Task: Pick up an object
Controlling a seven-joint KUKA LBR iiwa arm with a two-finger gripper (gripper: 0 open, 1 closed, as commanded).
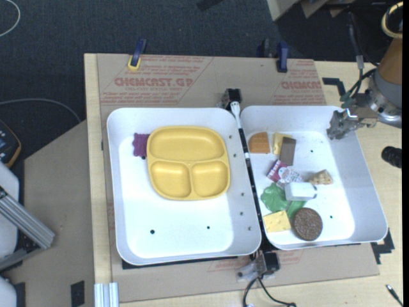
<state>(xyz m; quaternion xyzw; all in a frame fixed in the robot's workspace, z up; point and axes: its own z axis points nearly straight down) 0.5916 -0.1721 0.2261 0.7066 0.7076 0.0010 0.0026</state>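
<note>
The tabletop (192,75), a board printed with red lettering, carries two shallow white bins side by side. The left bin (179,235) holds a yellow divided tray (188,162) with a purple scrap (140,144) poking out at its left edge. The right bin (358,190) holds the candidates for picking, all crowded toward its left half: a bread roll (259,142) near the top, a dark brown block (287,150) just beside it, a pink-and-white wrapper (278,171), a small white box (300,190) touching a green leafy piece (274,199), a tan crumbly bit (323,178), a yellow cheese wedge (277,221) and a round brown cookie (307,224) at the bottom. The arm (390,69) comes in from the right, and its tool (338,125) sits over the bin's upper right corner, apart from every object; whether it is spread wide or closed narrow I cannot tell at this size. The main risk is probably the clutter: the pieces lie so close that a descent onto one could land on a neighbour, push the pile aside, or pinch two at once. The flat cookie and wedge may also slip out, and a path along the rim could clip the bin wall.
</note>
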